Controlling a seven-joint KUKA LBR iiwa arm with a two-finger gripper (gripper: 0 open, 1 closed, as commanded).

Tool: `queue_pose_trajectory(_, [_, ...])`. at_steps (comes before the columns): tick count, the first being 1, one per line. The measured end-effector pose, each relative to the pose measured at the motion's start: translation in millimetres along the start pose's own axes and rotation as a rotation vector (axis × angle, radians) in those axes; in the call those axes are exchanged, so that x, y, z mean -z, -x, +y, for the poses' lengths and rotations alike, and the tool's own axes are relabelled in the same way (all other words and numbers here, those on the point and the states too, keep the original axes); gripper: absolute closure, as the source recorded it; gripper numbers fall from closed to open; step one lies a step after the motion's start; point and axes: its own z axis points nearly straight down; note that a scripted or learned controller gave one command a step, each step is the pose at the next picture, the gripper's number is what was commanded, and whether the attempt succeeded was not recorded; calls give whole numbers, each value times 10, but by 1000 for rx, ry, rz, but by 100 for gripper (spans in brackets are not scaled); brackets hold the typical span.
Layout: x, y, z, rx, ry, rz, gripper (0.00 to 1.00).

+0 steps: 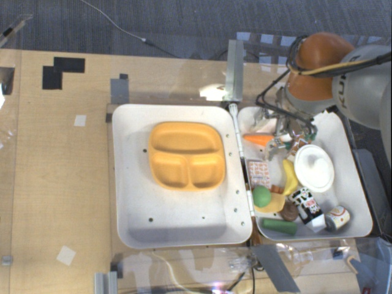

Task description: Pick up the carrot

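While the arm (361, 72) reaches in from the right w/ its orange band (318, 63) over the top of the right bin (358, 182), the pincer (283, 141) hangs low just beside the carrot's thick end; whether it is released or clenched can't be told, the wrist and cables hide too much. No carrot is seen gripped, so the pick reads as not yet done.

The carrot (257, 139) lies flat in the right bin's upper left part, near the wall shared w/ the left bin (131, 182), tip pointing left. It lies apart from most of the clutter, which prob. explains why the arm comes at it from the thick end: open room there, bin wall on the other side.

Other stuff in the right bin: white bowl (314, 168) to the right of the pincer, banana (290, 177) just left of the bowl, a printed card (260, 173) below the carrot, green ball (261, 196) lower down, a dark green veg (280, 226) near the bottom edge, a black-and-white toy (305, 202) beside it.

The left bin holds an orange divided tray (187, 155), upright, about centred, well apart from the action.

Judgement: approach/grasp stage. Risk: the carrot is slim and tapered, could roll or slip toward the wall if the close lands off-centre; the bowl sits near enough to be nudged
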Motion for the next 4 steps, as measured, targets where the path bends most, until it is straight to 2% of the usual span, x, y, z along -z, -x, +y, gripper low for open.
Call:
queue_pose_trajectory(2, [2, 7, 6, 45, 0, -3, 0])
queue_pose_trajectory(4, [-4, -7, 4, -80, 7, 4, 0])
